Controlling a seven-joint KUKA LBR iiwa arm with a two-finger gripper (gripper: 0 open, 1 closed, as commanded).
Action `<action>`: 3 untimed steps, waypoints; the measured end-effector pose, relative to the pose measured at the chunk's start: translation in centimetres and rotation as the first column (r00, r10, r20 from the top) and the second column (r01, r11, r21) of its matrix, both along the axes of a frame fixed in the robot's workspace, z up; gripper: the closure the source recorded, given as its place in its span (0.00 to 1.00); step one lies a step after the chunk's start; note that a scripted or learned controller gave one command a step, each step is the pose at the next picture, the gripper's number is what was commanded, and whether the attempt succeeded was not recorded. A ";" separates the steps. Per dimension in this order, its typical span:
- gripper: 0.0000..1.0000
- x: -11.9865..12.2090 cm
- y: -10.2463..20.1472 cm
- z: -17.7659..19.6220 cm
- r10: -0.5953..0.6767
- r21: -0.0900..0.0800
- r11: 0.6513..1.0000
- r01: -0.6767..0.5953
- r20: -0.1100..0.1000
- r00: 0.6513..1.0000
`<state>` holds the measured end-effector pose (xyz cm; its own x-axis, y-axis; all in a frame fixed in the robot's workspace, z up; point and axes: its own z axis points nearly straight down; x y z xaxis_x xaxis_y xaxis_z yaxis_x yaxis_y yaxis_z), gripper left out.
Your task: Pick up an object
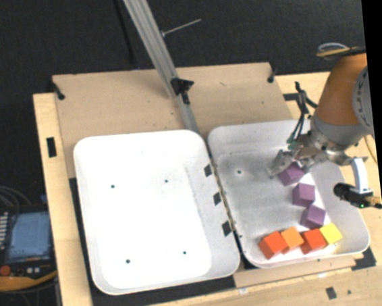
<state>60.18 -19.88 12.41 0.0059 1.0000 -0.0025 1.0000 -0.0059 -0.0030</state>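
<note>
Camera view shows the gripper (288, 164), grip state impossible to tell, poised at the purple block (290, 174) at three o'clock in the right bin (245, 150); probably light, rigid, best pinched across opposite flat faces.

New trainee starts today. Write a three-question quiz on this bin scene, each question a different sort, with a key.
1. True or false: the blocks lie in the left bin.
2. How many purple blocks are in the right bin?
3. Multiple choice: the gripper is closest to which block? A) the yellow block B) the top purple block C) the leftmost orange block

Key:
1. False; they lie in the right bin.
2. Three.
3. B; the gripper sits right at the top purple block, while the orange and yellow row lies along the bin's near edge.
</note>
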 end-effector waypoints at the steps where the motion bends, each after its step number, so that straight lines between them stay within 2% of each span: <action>1: 1.00 0.2 -0.1 1.4 -0.004 0.001 1.000 0.004 0.007 1.000; 3: 1.00 1.4 0.4 10.7 0.009 0.001 1.000 -0.009 0.010 1.000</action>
<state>61.60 -19.51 23.14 -0.0036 1.0000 -0.0016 1.0000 0.0036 0.0065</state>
